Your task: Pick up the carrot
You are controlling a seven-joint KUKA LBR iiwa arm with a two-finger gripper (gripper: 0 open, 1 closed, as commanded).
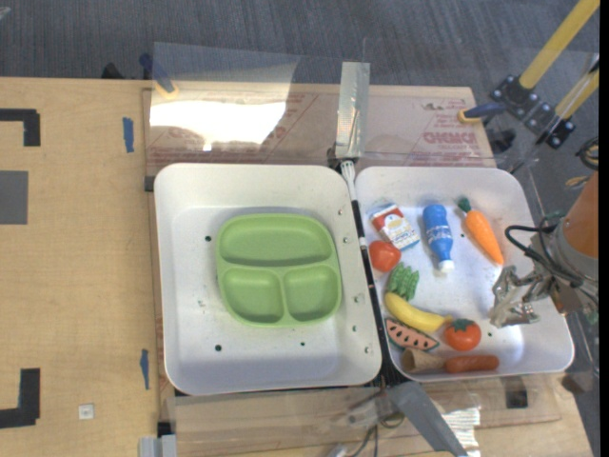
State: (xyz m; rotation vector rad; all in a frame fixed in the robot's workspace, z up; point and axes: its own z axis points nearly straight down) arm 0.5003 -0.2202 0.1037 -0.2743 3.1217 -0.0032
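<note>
The orange carrot (482,233) with a green top lies slanted in the upper right of the right bin (542,350). My gripper (501,300) hovers low over the bin's right side, just below and to the right of the carrot and apart from it. Its fingers stand open with nothing between them.
The right bin also holds a blue bottle (438,235), a red-and-white carton (394,227), two tomatoes (383,255) (463,333), a green vegetable (403,281), a banana (413,312), a watermelon slice (411,336) and a sausage (471,362). A green divided plate (278,268) lies in the left bin (181,284).
</note>
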